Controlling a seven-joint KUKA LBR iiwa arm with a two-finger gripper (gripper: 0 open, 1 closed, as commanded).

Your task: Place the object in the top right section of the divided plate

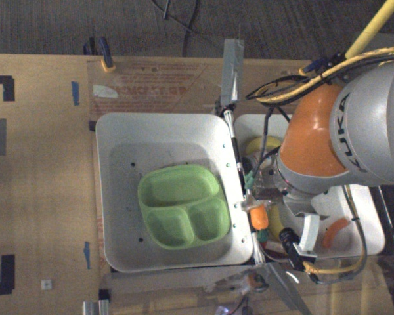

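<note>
- In the left bin (111,176), a green plate (182,205) sits empty.
- At the bins' shared wall, an orange object (259,218) lies just under the hand (261,199); its grip cannot be told.
- Risk: the object could snag on that wall, or fall short of the plate.

From my console I see open room above the light green three-section plastic plate (182,205) in the shallow white left bin (118,176), while the bulky grey-and-orange arm (341,136) crowds the right white bin (374,238).
</note>
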